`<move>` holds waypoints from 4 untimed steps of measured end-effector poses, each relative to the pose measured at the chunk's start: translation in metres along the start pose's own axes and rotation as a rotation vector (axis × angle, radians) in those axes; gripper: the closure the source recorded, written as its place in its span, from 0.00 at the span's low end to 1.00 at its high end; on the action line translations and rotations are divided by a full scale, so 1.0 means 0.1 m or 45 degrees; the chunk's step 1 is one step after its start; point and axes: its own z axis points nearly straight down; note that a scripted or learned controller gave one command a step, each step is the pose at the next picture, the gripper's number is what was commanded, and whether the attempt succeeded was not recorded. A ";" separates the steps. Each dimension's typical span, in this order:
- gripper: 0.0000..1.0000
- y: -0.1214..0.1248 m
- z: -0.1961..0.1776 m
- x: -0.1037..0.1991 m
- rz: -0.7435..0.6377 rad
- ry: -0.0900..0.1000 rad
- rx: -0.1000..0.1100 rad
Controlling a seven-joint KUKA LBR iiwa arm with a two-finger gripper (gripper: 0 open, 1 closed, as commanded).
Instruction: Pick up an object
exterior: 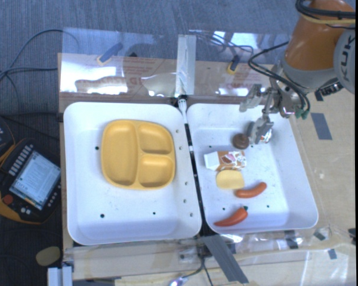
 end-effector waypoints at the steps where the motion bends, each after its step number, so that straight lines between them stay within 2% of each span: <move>1: 0.00 0.09 0.95 -0.08 0.344 -0.028 0.003; 2: 0.00 0.03 1.03 0.36 0.421 -0.056 0.000; 3: 0.00 -0.12 1.05 0.67 1.106 -0.070 -0.020; 4: 0.00 -0.15 1.05 1.05 1.302 -0.086 -0.030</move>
